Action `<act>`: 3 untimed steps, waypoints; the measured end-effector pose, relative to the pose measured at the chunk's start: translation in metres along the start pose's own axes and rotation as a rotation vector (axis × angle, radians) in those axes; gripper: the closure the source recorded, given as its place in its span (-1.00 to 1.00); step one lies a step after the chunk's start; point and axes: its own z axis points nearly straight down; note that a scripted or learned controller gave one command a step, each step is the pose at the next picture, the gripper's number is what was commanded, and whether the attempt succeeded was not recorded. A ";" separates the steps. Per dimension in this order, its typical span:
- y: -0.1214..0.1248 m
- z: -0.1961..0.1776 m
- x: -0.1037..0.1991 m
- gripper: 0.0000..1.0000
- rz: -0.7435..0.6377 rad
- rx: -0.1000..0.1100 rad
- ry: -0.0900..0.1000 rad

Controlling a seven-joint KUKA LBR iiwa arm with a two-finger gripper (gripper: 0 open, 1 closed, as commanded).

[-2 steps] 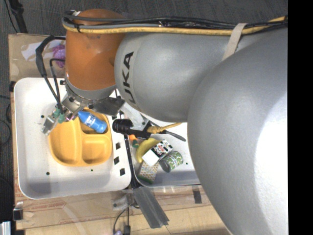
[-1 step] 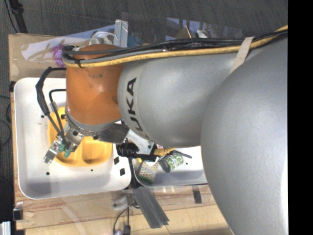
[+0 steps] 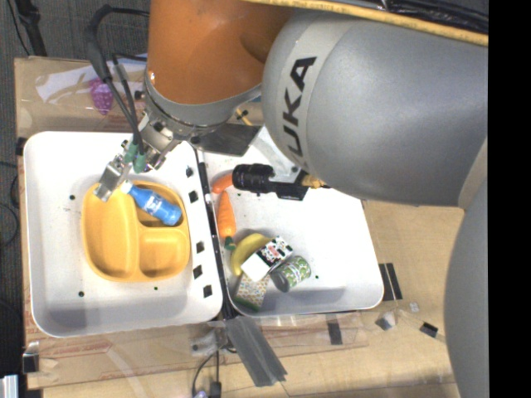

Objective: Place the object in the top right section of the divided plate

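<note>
Bottle (image 3: 156, 205): blue, lying in plate's (image 3: 112, 243) 1 o'clock section.
Claw (image 3: 112, 181): at bottle's 10 o'clock end; fingers' state impossible to tell.
Banana (image 3: 246, 249): right bin (image 3: 348, 288).

The grey arm (image 3: 390, 98) bears large black letters "UKA" (the brand name's start is hidden by the orange band (image 3: 207, 40)).

Blue bottle (image 3: 156, 204), white-labelled, lies tilted in the upper right compartment of the yellow divided plate (image 3: 108, 243). Plate sits in the left bin, frame's centre-left.
</note>
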 end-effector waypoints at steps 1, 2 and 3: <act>0.024 0.110 -0.002 -1.00 -0.106 0.006 0.002; -0.027 0.181 0.039 -1.00 -0.260 0.006 0.003; -0.022 0.069 -0.021 -1.00 -0.270 0.000 -0.001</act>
